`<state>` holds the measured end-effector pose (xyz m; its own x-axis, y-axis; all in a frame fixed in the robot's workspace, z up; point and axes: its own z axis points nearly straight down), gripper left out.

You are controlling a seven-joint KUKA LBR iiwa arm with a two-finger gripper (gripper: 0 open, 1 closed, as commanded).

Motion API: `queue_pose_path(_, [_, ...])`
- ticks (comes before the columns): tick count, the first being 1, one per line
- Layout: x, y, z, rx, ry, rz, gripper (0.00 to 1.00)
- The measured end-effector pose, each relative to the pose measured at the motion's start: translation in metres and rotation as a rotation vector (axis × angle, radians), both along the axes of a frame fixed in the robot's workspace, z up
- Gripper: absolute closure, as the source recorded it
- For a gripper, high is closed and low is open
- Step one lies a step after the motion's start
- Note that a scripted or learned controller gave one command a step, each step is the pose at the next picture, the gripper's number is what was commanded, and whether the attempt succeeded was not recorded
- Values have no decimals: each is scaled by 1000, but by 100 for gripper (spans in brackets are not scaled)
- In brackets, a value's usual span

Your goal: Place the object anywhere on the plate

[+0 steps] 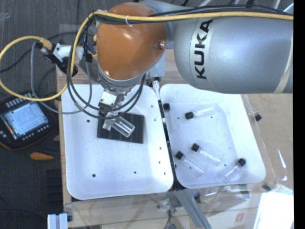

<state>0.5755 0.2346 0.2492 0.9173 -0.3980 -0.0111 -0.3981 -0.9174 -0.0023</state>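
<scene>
A flat black plate (133,130) lies in the left white bin (90,175), toward its back. A clear plastic vial (123,126) rests tilted over the plate's upper middle. My gripper (111,119) hangs straight down from the orange wrist, just above the plate, and touches or nearly touches the vial's left end. The wrist hides the gripper's upper part and the back of the plate.
The right white bin (248,142) holds several clear vials with black caps, such as one vial (199,112) at the back and another vial (206,153) in the middle. A teach pendant (24,120) and yellow cable (19,44) lie left of the bench.
</scene>
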Motion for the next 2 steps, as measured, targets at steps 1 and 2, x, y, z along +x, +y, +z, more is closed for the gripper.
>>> queue_pose_path(1, [-66, 0, 84, 1, -1, 169, 100])
queue_pose_path(2, [-8, -33, 78, 0, 0, 24, 100])
